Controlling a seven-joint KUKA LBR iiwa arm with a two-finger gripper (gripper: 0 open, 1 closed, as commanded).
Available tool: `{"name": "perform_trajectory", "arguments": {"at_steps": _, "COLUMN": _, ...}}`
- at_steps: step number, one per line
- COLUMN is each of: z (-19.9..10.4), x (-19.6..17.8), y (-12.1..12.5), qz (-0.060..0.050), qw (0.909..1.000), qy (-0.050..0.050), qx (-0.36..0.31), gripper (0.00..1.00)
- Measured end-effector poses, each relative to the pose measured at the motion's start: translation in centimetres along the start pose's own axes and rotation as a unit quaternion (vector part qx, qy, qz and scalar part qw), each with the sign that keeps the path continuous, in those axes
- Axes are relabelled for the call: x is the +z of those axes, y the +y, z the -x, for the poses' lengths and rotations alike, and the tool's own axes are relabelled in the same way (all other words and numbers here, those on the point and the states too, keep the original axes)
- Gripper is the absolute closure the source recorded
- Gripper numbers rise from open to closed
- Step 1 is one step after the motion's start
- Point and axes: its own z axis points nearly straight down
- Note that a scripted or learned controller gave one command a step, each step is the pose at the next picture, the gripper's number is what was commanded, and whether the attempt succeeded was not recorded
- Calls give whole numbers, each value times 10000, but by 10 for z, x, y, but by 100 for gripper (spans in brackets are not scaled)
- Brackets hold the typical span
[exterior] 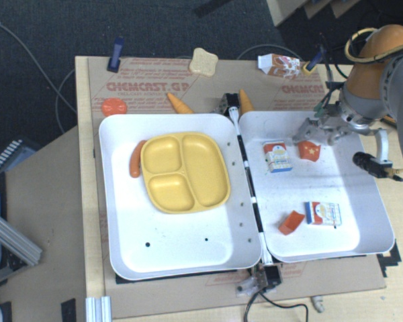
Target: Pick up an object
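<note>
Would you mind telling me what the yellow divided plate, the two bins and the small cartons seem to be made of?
The yellow divided plate looks like moulded plastic, matte with a faint sheen and rounded compartment edges. The left bin and the right bin appear to be thin white plastic, smooth with soft glare. The two small cartons look like printed cardboard, judging by flat faces and sharp folds, though that is uncertain.

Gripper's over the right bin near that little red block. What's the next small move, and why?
Probably a short, straight descent onto the red block. The gripper hangs at the block's upper edge, and the small carton lies apart on the side away from the arm, so the block looks like the nearest thing to try.
</note>
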Motion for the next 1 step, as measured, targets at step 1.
{"name": "perform_trajectory", "arguments": {"at_steps": 1, "z": 0, "x": -11, "y": 1, "qz": 19, "qw": 10000, "qy": -10, "qx": -6, "gripper": 100}}
